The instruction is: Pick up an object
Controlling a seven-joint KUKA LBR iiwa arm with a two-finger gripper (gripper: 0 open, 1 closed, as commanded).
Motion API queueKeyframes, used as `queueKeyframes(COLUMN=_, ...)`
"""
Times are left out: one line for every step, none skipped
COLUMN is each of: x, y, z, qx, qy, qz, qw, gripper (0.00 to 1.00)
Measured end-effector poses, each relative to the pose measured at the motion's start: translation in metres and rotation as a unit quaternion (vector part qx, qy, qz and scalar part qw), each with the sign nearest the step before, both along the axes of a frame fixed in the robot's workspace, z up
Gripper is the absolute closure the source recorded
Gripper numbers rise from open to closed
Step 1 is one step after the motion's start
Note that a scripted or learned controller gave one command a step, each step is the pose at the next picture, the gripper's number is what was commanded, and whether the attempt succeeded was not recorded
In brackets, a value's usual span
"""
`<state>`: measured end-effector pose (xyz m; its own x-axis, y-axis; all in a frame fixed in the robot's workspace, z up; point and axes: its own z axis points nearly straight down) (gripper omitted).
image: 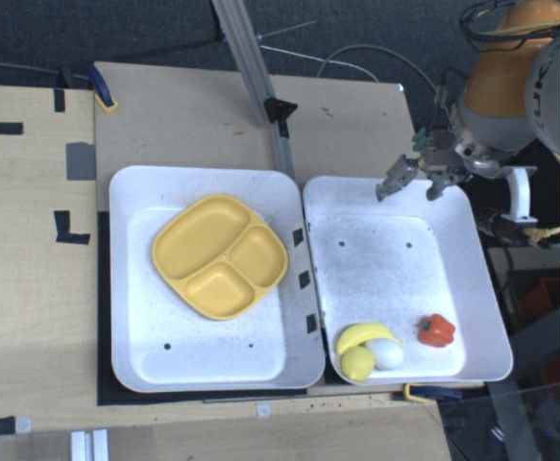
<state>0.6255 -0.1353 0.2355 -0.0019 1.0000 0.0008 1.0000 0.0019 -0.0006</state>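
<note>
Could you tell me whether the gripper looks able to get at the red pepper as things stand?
Probably yes: the red pepper lies apart from the banana, nothing covers it, and the open gripper hovers over the same bin.

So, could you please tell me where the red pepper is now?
The red pepper lies in the right bin, near its front right corner, just right of the white egg and banana.

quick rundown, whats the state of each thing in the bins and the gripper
gripper: open, holding nothing, above the right bin's far edge
yellow divided plate: lying flat in the left bin, nothing on it
banana: near edge of the right bin, touching the yellow ball and white egg
yellow ball: beside the egg
white egg: beside the banana
red pepper: lying apart
</note>
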Motion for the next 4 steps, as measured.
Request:
queueKeyframes(x=0.0, y=0.0, z=0.0, qx=-0.0001, qy=0.0, qz=0.0, qw=1.0, gripper=0.0)
queueKeyframes(x=-0.002, y=-0.007, z=-0.062, qx=-0.0007, qy=0.004, qz=0.0, qw=1.0, gripper=0.0)
queueKeyframes(x=-0.01, y=-0.013, z=-0.112, qx=-0.0006, qy=0.003, qz=-0.001, qw=1.0, gripper=0.0)
queueKeyframes(x=-0.01, y=-0.013, z=-0.149, qx=-0.0012, qy=0.001, qz=0.0, qw=1.0, gripper=0.0)
